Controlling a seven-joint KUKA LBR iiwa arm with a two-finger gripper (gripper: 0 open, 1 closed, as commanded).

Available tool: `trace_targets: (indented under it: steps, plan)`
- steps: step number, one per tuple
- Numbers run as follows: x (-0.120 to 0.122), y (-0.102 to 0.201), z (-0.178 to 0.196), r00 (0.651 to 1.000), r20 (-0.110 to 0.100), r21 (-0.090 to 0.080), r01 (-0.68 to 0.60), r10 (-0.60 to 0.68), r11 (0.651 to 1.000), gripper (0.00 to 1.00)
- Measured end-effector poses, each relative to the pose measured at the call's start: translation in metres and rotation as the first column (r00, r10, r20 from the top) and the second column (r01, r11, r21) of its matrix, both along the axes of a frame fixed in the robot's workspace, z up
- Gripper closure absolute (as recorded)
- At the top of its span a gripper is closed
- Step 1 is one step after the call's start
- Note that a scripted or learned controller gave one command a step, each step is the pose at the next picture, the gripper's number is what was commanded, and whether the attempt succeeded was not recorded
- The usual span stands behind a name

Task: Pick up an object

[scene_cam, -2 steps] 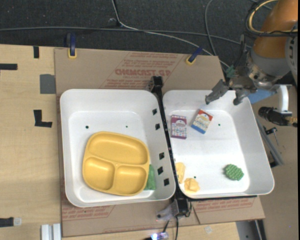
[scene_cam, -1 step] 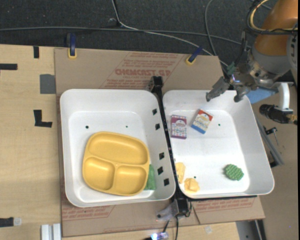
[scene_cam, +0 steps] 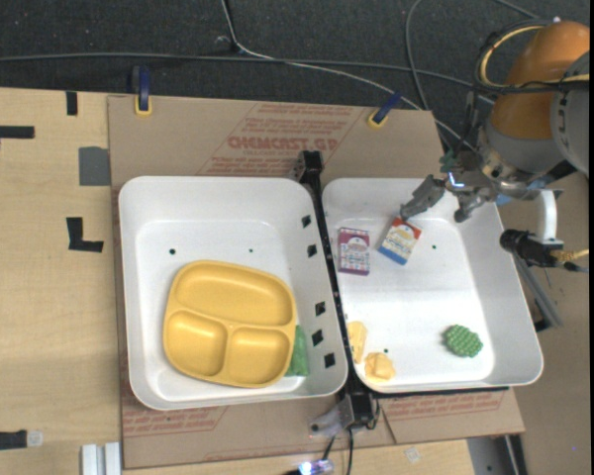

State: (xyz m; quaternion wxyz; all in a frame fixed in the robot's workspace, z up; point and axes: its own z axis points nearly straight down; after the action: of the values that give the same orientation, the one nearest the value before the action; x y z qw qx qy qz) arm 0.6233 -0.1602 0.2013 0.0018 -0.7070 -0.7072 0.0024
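Note:
In the right bin point(scene_cam: 495, 295) lie a small purple carton point(scene_cam: 353, 250), a blue, white and orange carton point(scene_cam: 400, 240), a green knobbly piece point(scene_cam: 462, 341) and two yellow pieces point(scene_cam: 378, 366) near the front left corner. My gripper point(scene_cam: 443, 208) hangs over the bin's far right part, open, with nothing between its fingers. Its left finger point(scene_cam: 418, 204) ends just up and right of the blue carton. I cannot tell whether it touches the carton.
The left bin point(scene_cam: 144, 265) holds a yellow divided plate point(scene_cam: 230, 323) with a green item point(scene_cam: 299, 354) wedged against its right side. A black divider point(scene_cam: 322, 265) runs between the bins. Cables hang behind the arm at the upper right.

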Motion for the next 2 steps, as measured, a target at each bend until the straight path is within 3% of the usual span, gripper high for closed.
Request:
trace_targets:
  steps: [2]
  plan:
    - [-0.006, 0.004, -0.117, 1.000, 0.005, -0.001, -0.002, 0.002, 1.000, 0.00]
